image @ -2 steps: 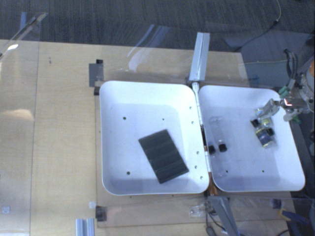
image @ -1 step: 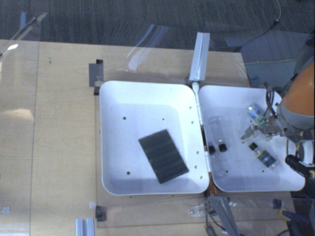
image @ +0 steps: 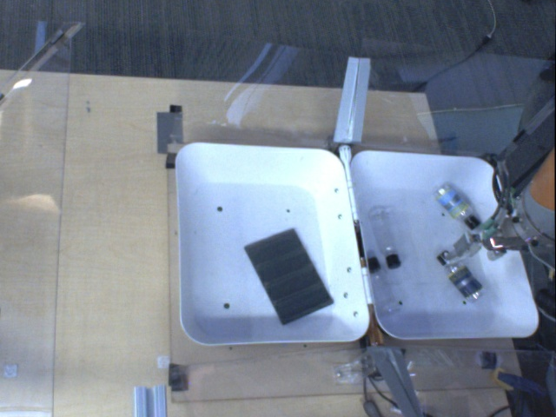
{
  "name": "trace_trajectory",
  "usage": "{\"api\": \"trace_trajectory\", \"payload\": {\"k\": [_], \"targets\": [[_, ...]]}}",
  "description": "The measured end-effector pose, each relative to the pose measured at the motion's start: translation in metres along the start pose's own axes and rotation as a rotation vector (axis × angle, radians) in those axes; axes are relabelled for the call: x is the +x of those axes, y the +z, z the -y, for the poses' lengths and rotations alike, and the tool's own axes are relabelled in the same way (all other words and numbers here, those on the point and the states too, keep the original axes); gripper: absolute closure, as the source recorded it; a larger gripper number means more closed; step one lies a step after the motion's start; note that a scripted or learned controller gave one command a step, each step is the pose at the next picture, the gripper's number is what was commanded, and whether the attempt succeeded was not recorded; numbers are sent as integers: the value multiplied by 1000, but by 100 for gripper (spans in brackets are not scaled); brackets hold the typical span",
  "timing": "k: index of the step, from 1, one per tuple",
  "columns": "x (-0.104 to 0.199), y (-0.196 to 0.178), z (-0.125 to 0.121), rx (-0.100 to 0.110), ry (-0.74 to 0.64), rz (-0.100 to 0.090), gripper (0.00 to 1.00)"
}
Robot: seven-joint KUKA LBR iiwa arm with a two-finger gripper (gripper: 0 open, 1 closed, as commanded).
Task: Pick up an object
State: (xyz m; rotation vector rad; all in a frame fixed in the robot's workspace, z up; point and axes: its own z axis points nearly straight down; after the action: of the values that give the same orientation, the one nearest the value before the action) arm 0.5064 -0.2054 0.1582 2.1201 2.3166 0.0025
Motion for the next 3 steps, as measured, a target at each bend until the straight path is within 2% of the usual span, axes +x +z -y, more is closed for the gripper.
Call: {"api": "trace_trajectory", "payload": {"k": [1, 2, 3], "targets": [[21, 68, -8, -10, -29, 6, 0], [94, 65, -57, -17, -115, 16, 0], [41, 29, -83, 0, -147, 1, 0]]}}
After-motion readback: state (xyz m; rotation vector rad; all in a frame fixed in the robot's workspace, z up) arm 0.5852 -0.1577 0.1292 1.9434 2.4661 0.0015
